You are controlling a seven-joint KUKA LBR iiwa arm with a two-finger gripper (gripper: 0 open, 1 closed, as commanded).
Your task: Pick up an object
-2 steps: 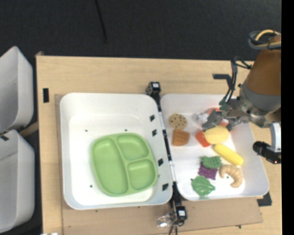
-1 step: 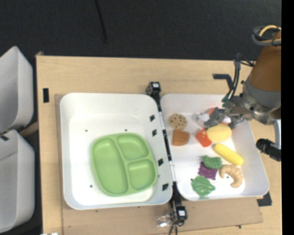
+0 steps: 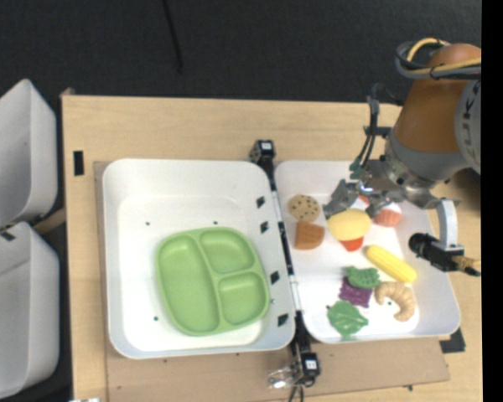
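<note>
No text, label or number can be read anywhere.

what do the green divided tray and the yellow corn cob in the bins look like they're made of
Green divided tray: probably molded plastic, matte to satin; uniform pale green, soft rounded compartment edges, faint sheen.

Yellow corn cob: likely toy plastic or rubber, fairly smooth; an even bright yellow with a slight highlight. Kernel texture is too small to tell.

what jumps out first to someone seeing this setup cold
The pale green three-compartment plastic tray lies alone in the left white bin. In the right white bin, a cluster of bright toy foods draws the eye, with the end effector hanging over the yellow-and-red piece.
</note>
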